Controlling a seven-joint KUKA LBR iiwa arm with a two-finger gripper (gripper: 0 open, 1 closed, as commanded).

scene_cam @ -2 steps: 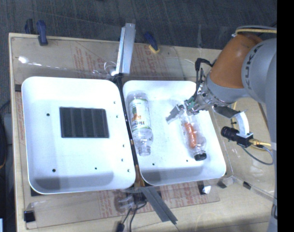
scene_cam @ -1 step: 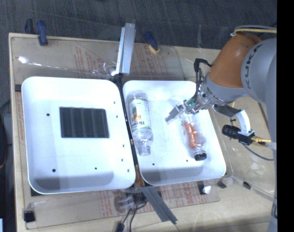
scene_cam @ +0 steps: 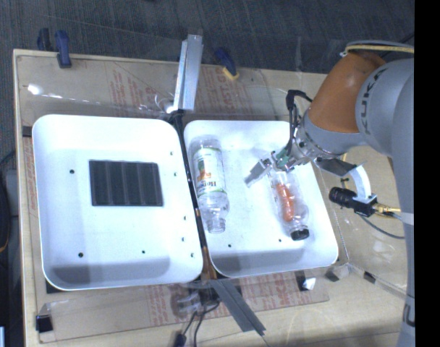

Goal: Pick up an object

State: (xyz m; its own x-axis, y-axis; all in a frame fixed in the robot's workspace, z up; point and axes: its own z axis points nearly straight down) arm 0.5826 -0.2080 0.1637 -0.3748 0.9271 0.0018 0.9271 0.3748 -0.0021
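Note:
Two clear plastic bottles lie in the right bin (scene_cam: 234, 262). One with an orange and green label (scene_cam: 209, 183) lies along the bin's left side. The other, with orange contents and a black cap (scene_cam: 290, 204), lies toward the right side, cap pointing to the near edge. My gripper (scene_cam: 270, 168) hangs over the far end of this second bottle, open, one finger (scene_cam: 256, 172) pointing left and the other by the bottle's end. Nothing is between the fingers.
The left bin (scene_cam: 61, 251) holds a flat dark grey ribbed rectangle (scene_cam: 126, 183). A metal divider bar (scene_cam: 187, 71) rises between the bins at the back. The grey arm with its orange band (scene_cam: 343, 100) reaches in over the right bin's far right corner.

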